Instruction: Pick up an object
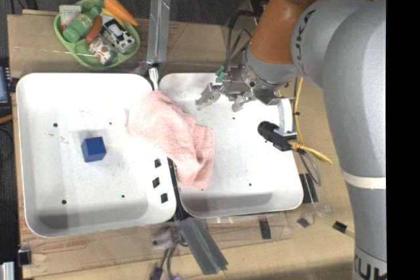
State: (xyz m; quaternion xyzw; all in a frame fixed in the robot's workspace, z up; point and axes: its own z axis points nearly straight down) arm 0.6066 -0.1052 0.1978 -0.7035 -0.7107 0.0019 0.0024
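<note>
A pink cloth (176,135) lies crumpled over the divider between the two white bins, partly in each. A small blue cube (94,148) sits on the floor of the left bin (39,206). My gripper (222,101) hangs over the far part of the right bin (275,197), just right of the cloth's upper edge and apart from it. Its two fingers are spread open with nothing between them.
A green bowl (65,42) of toy food, with a carrot on top, stands behind the left bin. A grey bar (157,26) rises between the bins at the back. The arm's grey body and cables fill the right side.
</note>
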